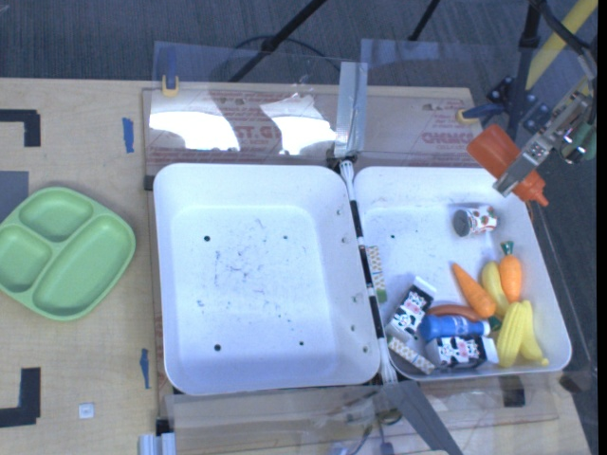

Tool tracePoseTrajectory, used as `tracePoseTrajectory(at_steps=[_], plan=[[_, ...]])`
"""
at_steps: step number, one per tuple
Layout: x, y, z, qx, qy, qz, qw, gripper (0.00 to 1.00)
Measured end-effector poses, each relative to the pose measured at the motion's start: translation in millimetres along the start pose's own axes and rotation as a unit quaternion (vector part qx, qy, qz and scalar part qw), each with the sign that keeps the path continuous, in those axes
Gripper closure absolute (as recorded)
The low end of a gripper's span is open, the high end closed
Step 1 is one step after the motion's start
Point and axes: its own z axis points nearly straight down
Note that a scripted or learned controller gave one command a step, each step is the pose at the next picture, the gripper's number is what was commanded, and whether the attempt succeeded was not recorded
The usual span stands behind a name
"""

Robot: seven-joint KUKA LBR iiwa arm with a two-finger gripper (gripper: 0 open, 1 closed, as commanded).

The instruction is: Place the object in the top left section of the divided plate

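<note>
**End effector hanging at the right bin's far corner, plate lying well off to the left**

The end effector [520,180] is hovering over the far right rim of the right bin [408,192], below the arm's orange band [493,148]; whether it is released or clenched cannot be told, and nothing is showing in its grasp. Just inside that rim, nearest the end effector, a small can [474,221] is lying on its side. Farther toward the near right corner of the right bin, the rest is crowding together: two carrots [493,287], yellow bananas [517,325], a blue bottle [453,328] and two cow-patterned cartons [413,311], touching or overlapping one another. The far left half of the right bin is offering open floor. Left of the right bin, touching it along a shared rim, the left bin [251,254] is sitting. Well beyond that, the green divided plate [62,251] is resting on the table [76,121], its top left section [57,212] lying on the side away from the right bin.
</note>
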Motion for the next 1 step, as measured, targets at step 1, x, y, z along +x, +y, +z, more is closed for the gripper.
tracePoseTrajectory(at_steps=[1], plan=[[-1.6,-42.6,192.4,0.003,0.005,-0.058,0.9983,1.00]])
